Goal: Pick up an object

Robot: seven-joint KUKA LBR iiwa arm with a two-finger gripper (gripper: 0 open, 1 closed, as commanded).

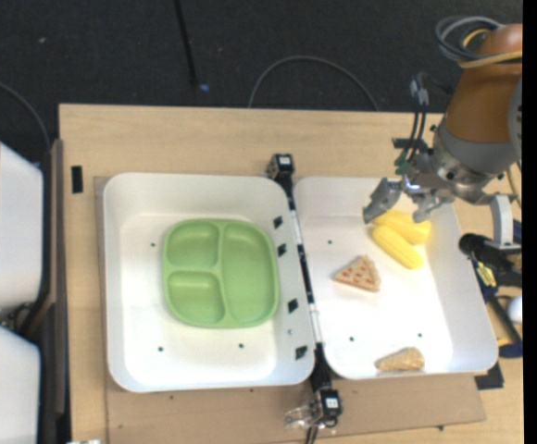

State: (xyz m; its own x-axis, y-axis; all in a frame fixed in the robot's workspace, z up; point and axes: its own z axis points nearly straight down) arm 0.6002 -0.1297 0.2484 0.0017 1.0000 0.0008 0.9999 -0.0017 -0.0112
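The yellow plastic corn-like block (400, 240) lies in the right white bin (454, 340), directly under the tool (399, 205), whose fingers are spread above it, gripping nothing. Just left and below the block lies a pizza-slice toy (358, 274); farther below, a tan bread piece (400, 361). Well left, a green divided plate (220, 272) sits in the other bin on the wooden desk (204, 137).

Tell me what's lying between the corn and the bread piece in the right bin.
In the camera view, only bare white bin floor separates the corn from the bread piece; the pizza slice sits off to the left.
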